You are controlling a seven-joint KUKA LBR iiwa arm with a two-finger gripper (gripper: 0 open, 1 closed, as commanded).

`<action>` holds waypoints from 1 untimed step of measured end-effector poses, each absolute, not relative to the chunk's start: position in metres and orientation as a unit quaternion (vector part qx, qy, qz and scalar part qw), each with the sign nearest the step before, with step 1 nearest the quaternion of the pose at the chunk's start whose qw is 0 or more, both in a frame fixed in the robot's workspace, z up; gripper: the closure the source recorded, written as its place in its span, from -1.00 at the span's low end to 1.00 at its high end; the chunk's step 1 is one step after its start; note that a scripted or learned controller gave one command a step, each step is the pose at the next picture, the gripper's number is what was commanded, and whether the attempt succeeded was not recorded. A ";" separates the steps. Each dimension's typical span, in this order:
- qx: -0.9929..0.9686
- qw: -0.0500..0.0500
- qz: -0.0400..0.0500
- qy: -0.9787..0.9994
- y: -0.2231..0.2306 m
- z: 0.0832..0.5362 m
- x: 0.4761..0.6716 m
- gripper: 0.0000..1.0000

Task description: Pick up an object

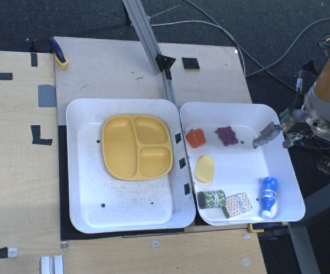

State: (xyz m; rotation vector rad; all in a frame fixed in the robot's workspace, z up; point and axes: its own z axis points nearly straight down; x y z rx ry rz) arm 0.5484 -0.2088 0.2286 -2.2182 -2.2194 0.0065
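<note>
My gripper (267, 135) hangs over the right edge of the right bin (242, 109), nothing between its fingers; whether they stand open or shut I cannot tell. Below me that bin holds six things, one of each: a red block (195, 138), a purple grape bunch (226, 135), a yellow lemon-like piece (204, 169), a small green can (211, 199) lying on its side, a patterned packet (237, 204) touching it, and a blue-and-white bottle (269, 196) (nearest me). The left bin (82, 153) holds one yellow plate (137, 146) with three compartments.
</note>
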 end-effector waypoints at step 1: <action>-0.707 0.002 0.002 -0.707 -0.218 0.171 0.543 -1.00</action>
